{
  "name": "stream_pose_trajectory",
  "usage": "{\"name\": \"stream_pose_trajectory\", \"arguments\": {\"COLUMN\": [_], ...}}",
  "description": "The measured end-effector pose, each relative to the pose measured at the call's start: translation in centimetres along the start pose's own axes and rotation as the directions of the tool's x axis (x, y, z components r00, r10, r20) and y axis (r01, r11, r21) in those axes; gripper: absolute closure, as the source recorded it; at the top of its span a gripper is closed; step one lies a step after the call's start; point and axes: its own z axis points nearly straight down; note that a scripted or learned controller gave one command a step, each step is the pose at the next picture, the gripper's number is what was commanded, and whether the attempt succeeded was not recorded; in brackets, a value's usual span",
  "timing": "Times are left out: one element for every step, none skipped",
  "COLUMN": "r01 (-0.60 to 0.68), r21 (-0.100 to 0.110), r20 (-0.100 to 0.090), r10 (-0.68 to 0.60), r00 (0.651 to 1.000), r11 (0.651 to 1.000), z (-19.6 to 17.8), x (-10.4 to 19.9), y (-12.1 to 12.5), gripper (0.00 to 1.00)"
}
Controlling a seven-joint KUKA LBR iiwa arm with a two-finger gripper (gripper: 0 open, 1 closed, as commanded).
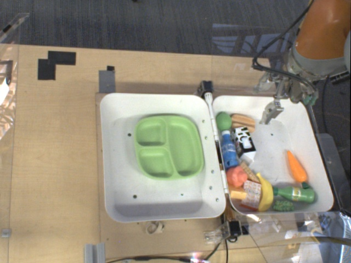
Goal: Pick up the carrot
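A: Carrot, small orange tapered toy, likely light stiff plastic (296, 166): lies alone at right side of right white bin (323, 188), apart from clutter. Grip across thick middle; smooth, may slip.

B: Pincer (271, 112) hangs over bin's far end, well apart; its state I cannot tell.

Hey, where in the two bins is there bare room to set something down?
In the right bin, the white floor between the claw and the carrot is bare. Its left wall and front edge are crowded: blue bottle, banana, green bottle. In the left bin, a bare strip runs around the green tray, widest in front.
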Motion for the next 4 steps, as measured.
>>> {"name": "stream_pose_trajectory", "arguments": {"r01": [0.047,0.301,0.574,0.577], "r21": [0.004,0.003,0.004,0.014], "r20": [-0.004,0.003,0.003,0.013], "r10": [-0.047,-0.301,-0.574,-0.578], "r00": [0.999,0.954,0.819,0.816], "r11": [0.999,0.954,0.819,0.816], "z": [5.5,14.5,14.5,13.1], "x": [4.9,9.0,11.2,10.7], "y": [-10.4,-9.7,-9.7,-9.6], "gripper": [0.00,0.00,0.00,1.00]}}
